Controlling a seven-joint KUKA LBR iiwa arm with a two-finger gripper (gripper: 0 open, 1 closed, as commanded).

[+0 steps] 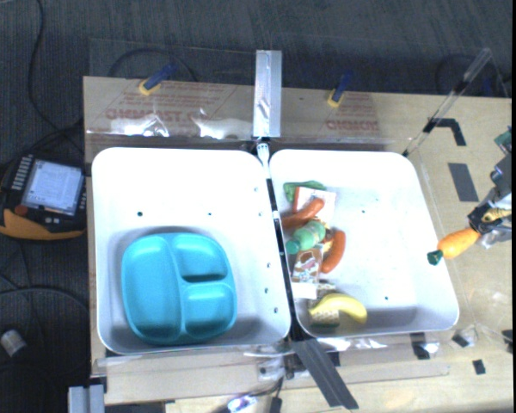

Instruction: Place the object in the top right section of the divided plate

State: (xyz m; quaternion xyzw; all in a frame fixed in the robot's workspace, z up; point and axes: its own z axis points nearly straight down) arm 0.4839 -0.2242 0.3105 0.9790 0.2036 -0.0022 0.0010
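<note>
Looking at the right edge of your view, what is the gripper doing?

You'll find the gripper [488, 218] right at the edge, beyond the right bin [413, 179], over the bare wooden bench [477, 136]. Very little of it is in view, so I cannot tell you how far open it is.

Does it have anything?

A toy carrot [454, 244] lies tilted just beside it. Its orange thick end points up toward the gripper and its green tip hangs down over the right bin's outer rim. The thick end seems to meet the gripper, but you cannot confirm a true grip from this angle.

Where is the plate?

Your blue divided plate [155, 291] sits in the left bin [181, 179], toward its lower half, well apart from the carrot. Its top right section [202, 256] is a small rectangular compartment with only blue showing in it.

What else is in the right bin?

You have a cluster along its left side: a yellow banana [340, 308] nearest the lower rim, a green toy [305, 235] above it, and a red-orange piece [334, 249] just beside the green one.
</note>
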